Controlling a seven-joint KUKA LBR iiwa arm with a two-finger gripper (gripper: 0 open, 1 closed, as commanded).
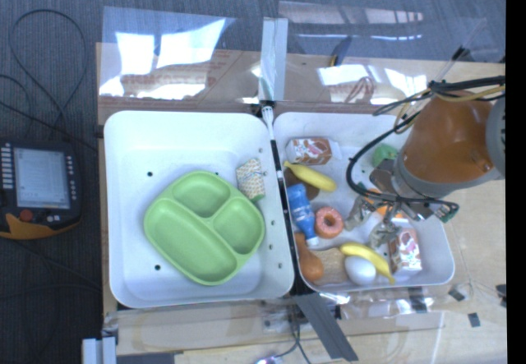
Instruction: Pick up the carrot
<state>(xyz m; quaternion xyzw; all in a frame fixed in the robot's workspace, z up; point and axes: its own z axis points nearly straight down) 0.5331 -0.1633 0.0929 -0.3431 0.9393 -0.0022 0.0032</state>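
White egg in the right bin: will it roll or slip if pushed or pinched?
Probably rolls: the white egg looks smooth and rounded, with no flat face. It lies against the yellow banana and close to the near wall of the right bin, so a push may jam it or shift the banana instead. The curved surface could slip out of a pinch.

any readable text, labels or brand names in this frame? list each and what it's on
None can be read.
Printed packet at the right bin's far end: print blurred.
Small carton near the gripper: markings too small.
Blue bottle: label illegible.
Pendant screen on the floor, left: text too small.
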